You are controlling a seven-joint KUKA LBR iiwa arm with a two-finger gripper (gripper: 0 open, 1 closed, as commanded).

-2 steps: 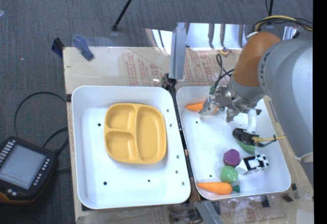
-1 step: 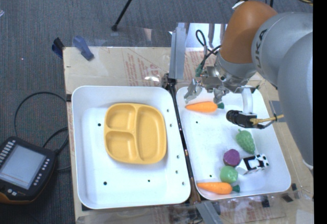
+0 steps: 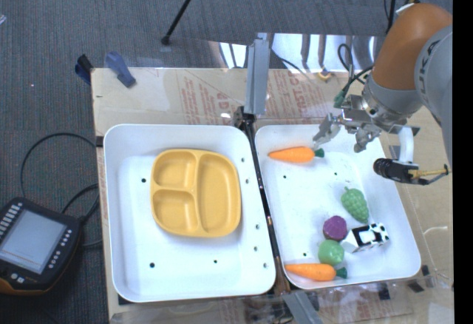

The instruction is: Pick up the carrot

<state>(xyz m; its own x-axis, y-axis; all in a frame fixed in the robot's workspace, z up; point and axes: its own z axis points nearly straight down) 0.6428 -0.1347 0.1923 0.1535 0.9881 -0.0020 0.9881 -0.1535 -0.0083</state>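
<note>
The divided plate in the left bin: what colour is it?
Yellow. The divided plate shows clearly in the camera view, lying in the left bin.

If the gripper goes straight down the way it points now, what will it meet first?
Probably the bare floor of the right bin, just right of the upper carrot. The gripper appears open; depth is hard to judge from this slant.

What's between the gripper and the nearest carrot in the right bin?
Nothing visible. The gripper hangs above the right bin's far end, just right of the upper carrot, with bare bin floor around it. The other toys, including a second carrot, sit at the near end, out of the way.
</note>
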